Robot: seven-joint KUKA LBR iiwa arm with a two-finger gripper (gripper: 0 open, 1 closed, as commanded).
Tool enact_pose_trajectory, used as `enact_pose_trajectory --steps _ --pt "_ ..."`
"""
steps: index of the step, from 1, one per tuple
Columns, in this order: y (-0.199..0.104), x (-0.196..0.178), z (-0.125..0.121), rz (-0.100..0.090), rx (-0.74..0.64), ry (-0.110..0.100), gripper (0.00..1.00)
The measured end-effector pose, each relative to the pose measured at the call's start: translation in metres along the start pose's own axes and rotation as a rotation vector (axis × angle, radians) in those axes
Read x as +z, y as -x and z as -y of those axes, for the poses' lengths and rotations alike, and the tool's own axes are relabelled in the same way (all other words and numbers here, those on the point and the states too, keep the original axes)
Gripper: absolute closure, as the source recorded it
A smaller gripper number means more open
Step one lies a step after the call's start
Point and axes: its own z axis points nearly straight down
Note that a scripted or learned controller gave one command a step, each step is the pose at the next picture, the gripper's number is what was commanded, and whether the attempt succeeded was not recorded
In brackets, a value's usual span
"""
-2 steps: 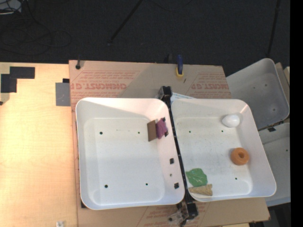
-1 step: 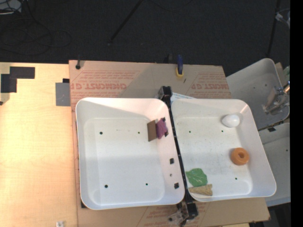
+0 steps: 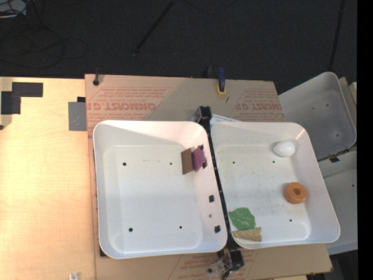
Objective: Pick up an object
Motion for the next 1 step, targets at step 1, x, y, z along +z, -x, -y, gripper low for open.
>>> enact_pose_trajectory --steps 1 --pt "-0.0422 -0.0355 -0.0447 -0.003 -0.014 0.002 1.0"
